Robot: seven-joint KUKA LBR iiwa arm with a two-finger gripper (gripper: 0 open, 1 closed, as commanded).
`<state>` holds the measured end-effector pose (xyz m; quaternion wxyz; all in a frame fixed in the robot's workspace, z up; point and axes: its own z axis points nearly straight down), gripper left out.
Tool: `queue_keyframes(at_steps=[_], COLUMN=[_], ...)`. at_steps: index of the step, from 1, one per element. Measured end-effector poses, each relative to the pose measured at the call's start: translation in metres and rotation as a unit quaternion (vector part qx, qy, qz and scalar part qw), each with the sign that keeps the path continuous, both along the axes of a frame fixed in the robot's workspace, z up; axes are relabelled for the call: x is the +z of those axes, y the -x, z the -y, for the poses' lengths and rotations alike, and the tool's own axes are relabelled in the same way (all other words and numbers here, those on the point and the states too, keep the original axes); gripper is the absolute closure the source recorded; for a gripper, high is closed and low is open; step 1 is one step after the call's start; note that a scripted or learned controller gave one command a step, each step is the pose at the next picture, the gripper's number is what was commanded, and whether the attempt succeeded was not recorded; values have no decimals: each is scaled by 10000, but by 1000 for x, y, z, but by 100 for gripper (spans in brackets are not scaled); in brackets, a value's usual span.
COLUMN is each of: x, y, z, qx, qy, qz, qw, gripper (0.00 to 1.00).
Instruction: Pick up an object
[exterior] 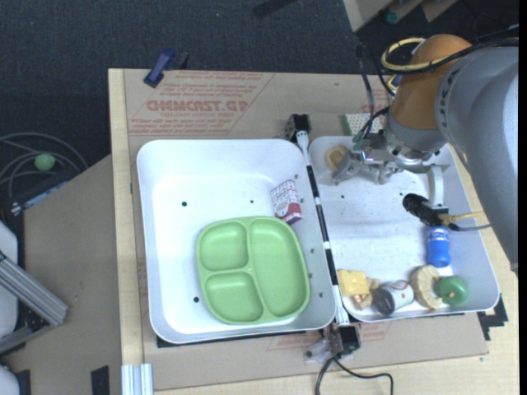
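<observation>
Plainly the nearest candidate is the tan lump [336, 156], which sits in the far corner of the right-hand bin [370, 229], close against the wall that divides it from the left-hand bin [181, 179]. The claw [364, 164] hangs over that same corner, and the lump lies just beside it, toward the view's left. Whether the two touch is hidden by the wrist, and I cannot tell whether the claw is spread or pressed together; nothing shows pinched in it. The lump looks roundish, with no clear long axis and no pointing end, so to my eye the approach angle matters less than a short sideways shift toward the dividing wall. That wall being so near could foul the claw. The other pieces, a blue bottle [439, 248], a green ball [451, 288] and a yellow block [354, 283], lie well apart along the near edge.
</observation>
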<state>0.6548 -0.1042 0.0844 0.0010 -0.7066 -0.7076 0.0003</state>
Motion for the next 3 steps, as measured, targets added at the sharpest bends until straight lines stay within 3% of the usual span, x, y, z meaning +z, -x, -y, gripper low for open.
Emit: queue_keyframes(at_steps=[1,2,3], x=[102,35,36], y=[-13,7,28], z=[-35,20,117], qx=[-2,-13,-7], qy=[6,8,8], qz=[28,-5,16], qw=[10000,10000,10000], gripper=[0,0,0])
